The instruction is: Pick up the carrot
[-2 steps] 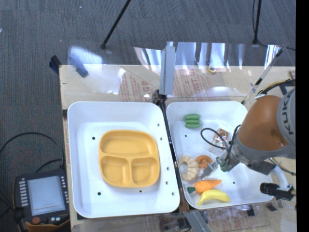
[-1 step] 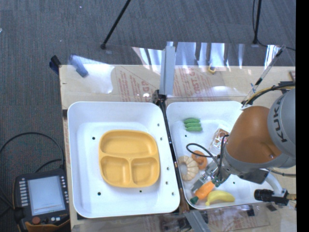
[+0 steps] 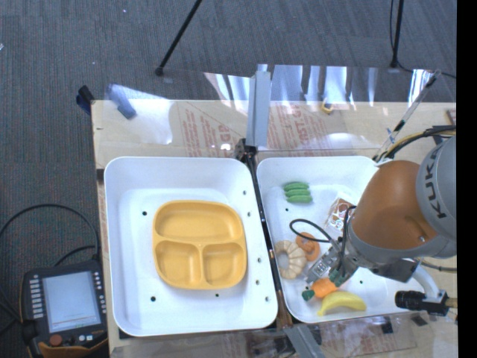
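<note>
The gripper (image 3: 333, 272) hangs right above the carrot (image 3: 322, 289) (near edge of the right bin (image 3: 328, 166), beside the banana (image 3: 342, 303)); whether it grips, I cannot tell

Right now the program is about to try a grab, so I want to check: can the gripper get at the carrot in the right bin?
Probably yes. The gripper hangs right over the carrot, with nothing lying on it. The banana sits close beside it and could get nudged.
</note>
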Controlling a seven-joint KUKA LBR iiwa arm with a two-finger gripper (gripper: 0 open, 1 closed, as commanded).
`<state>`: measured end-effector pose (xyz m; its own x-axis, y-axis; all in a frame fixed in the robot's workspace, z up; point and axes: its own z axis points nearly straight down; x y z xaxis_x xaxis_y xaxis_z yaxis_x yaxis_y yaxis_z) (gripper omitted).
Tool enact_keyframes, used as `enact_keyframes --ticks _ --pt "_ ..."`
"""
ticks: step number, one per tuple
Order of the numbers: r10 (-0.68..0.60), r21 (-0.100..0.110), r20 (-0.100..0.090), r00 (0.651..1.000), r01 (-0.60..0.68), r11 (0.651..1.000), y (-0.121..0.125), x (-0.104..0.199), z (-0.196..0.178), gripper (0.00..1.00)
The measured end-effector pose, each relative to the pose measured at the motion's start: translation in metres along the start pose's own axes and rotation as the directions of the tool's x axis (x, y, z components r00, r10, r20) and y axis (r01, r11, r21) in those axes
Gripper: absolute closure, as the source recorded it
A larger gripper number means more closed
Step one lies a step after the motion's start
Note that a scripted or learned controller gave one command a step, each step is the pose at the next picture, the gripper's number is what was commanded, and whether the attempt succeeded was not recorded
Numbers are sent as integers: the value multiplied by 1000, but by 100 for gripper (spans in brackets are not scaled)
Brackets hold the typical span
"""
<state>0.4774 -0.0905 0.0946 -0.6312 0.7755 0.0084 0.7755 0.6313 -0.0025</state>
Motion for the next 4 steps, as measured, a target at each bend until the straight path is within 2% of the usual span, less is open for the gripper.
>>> enact_keyframes --ticks 1,2,3,4 --pt "570 -2 5 822 -570 822 35 4 -91 100" --pt "758 0 2 652 -758 652 -7 -3 4 100" --pt "769 -1 2 639 -769 639 3 8 9 100" --pt "920 -2 5 391 -920 391 45 60 -90 100"
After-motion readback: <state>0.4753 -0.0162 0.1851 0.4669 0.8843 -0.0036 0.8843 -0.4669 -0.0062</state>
